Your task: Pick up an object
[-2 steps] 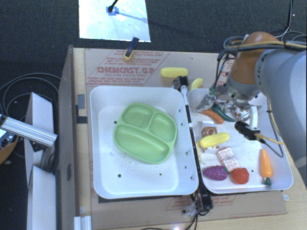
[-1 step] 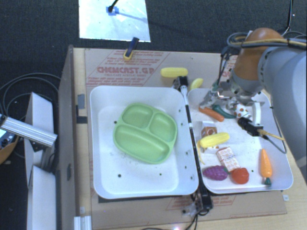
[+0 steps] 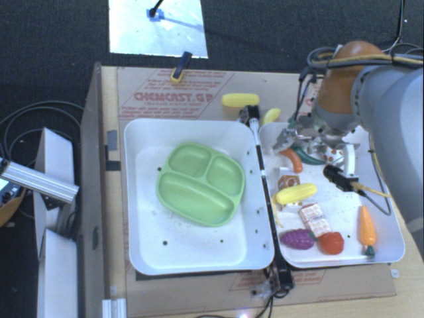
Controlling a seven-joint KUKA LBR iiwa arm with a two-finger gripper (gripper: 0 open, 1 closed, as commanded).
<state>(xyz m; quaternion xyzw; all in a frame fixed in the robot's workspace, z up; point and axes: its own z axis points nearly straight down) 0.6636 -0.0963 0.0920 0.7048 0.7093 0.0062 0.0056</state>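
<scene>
End effector [image 3: 296, 140] fingertips lost in clutter over the right bin [image 3: 391, 240]; arm [image 3: 391, 105] cropped at right edge.

A pale green divided tray [image 3: 200, 183] lies in a white bin [image 3: 142, 197], while the other white bin [image 3: 384, 234] holds a yellow corn cob [image 3: 296, 193], purple grapes [image 3: 297, 238], a red tomato [image 3: 331, 243] and an orange carrot [image 3: 366, 226].

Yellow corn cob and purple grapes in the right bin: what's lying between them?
In the camera view, a small red-and-white box lies between the corn cob and the purple grapes, just right of the direct line, close to both.
</scene>
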